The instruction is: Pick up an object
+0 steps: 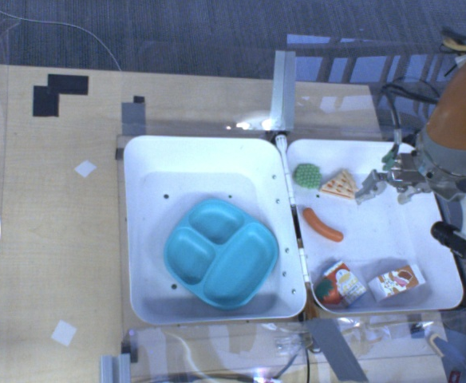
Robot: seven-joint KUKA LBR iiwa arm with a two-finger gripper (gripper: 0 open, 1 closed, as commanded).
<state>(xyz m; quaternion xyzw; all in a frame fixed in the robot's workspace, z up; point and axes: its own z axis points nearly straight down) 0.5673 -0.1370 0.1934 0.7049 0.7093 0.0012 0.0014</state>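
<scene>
The right bin (392, 242) holds a green broccoli piece (306, 174), a yellow waffle-like wedge (341, 185), an orange-red sausage (322, 224), a red and green carton (340, 284) and a small white box with red print (396, 282). My gripper (386, 188) hangs over the upper right part of that bin, just right of the wedge. Its fingers are spread apart with nothing between them. The arm's orange band (462, 110) rises at the far right.
The left bin (161, 166) holds a blue three-compartment plate (221, 251). A metal post (284, 90) stands behind the divider between the bins. Wooden bench surface with black tape marks lies to the left.
</scene>
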